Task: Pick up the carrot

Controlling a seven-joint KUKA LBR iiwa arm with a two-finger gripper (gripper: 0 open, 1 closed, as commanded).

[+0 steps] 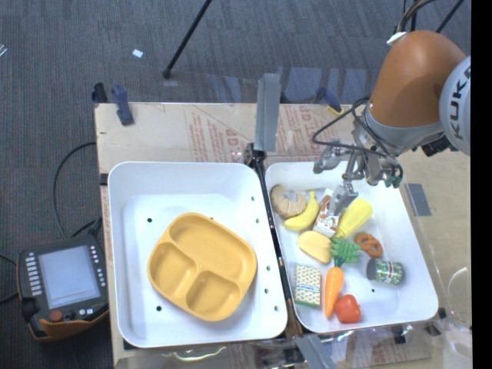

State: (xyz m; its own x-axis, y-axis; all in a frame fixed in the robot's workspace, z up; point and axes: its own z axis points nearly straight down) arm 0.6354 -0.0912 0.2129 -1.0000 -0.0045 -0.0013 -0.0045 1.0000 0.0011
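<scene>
Near front rim, carrot (pixel 333 290), hemmed in.

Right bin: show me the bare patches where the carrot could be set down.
Right bin: bare floor along the right wall, beside the pretzel and can. Left and centre are crowded around the carrot. Left bin: white margin around the yellow tray.

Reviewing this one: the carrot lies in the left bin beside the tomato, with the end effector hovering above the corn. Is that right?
Not quite. The camera view shows the carrot in the right bin, not the left. It does lie beside the tomato, with the end effector above the corn.
</scene>
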